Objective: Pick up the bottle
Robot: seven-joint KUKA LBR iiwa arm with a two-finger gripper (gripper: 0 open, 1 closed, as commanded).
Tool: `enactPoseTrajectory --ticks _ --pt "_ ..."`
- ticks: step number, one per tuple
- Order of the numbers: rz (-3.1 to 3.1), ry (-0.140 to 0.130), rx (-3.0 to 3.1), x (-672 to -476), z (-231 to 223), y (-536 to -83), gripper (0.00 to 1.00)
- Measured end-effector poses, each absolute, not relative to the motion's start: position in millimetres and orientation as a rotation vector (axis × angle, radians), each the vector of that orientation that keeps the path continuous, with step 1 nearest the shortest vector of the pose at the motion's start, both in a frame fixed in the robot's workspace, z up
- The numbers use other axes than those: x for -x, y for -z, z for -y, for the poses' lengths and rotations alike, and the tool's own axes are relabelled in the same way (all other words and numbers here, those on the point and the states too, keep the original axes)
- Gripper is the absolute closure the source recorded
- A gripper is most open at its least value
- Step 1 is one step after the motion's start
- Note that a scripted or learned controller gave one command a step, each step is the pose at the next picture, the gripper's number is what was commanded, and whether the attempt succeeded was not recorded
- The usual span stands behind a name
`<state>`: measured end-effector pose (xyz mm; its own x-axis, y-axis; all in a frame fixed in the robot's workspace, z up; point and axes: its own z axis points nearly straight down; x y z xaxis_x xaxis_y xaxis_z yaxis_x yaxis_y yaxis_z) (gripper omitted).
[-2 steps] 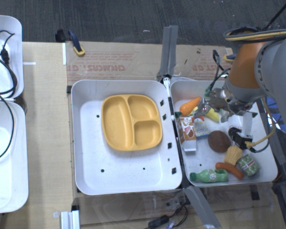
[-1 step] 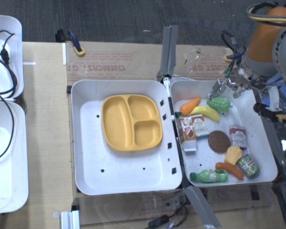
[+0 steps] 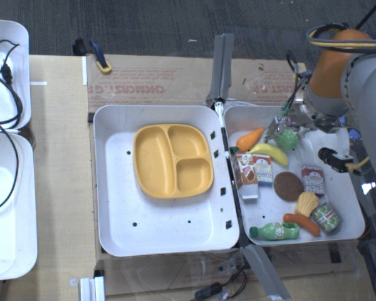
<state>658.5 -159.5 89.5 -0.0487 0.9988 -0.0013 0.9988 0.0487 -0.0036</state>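
Note:
The bottle (image 3: 274, 231) is green with a pale label and lies on its side at the front edge of the right bin (image 3: 351, 187), cap pointing left. My gripper (image 3: 281, 128) is at the far side of that bin, well away from the bottle, right beside a round green toy (image 3: 287, 139). The grey arm with its orange band (image 3: 333, 68) comes down from the upper right.
The right bin also holds a carrot (image 3: 250, 138), a banana (image 3: 269, 152), a small carton (image 3: 247, 175), a brown cookie (image 3: 289, 185), a red packet (image 3: 313, 179) and several other toys near the bottle. A yellow divided plate (image 3: 173, 160) lies in the left bin (image 3: 113, 218).

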Motion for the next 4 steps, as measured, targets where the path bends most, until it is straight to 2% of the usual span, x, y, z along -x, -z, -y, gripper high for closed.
enactPoseTrajectory --ticks 1,2,3,4 --pt "2.274 -0.013 2.160 -658.1 159.8 -96.5 1.00" --pt "2.235 -0.006 2.205 -659.0 86.3 -188.9 1.00" --pt "2.269 -0.003 2.176 -659.2 115.0 -101.2 1.00" --pt "2.134 -0.006 2.303 -656.7 37.8 -189.1 1.00"
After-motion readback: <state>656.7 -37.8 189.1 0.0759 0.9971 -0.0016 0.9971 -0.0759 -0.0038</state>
